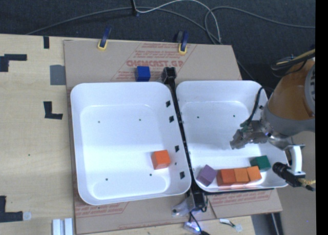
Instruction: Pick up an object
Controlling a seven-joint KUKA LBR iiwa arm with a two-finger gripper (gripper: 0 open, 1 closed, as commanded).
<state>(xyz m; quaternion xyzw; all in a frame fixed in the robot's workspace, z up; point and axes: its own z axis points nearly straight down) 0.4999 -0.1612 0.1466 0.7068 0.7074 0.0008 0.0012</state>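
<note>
Gripper [245, 139] at mid-right of frame, low inside right bin [215, 91], above the block row [239, 176] w/ purple [206, 174] & green [261, 162] at lower right. Jaws: can't tell, nothing seen held. Orange cube [161, 159] in left bin [102, 95]. Pick not yet done, approx at approach stage.

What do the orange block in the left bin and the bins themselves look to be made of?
The orange block looks like painted wood or matte plastic, though the view leaves this open: flat, even colour, crisp edges, no glare. The bins look like thin moulded white plastic with a smooth, slightly glossy finish: rounded corners, raised rims and soft sheen.
</note>
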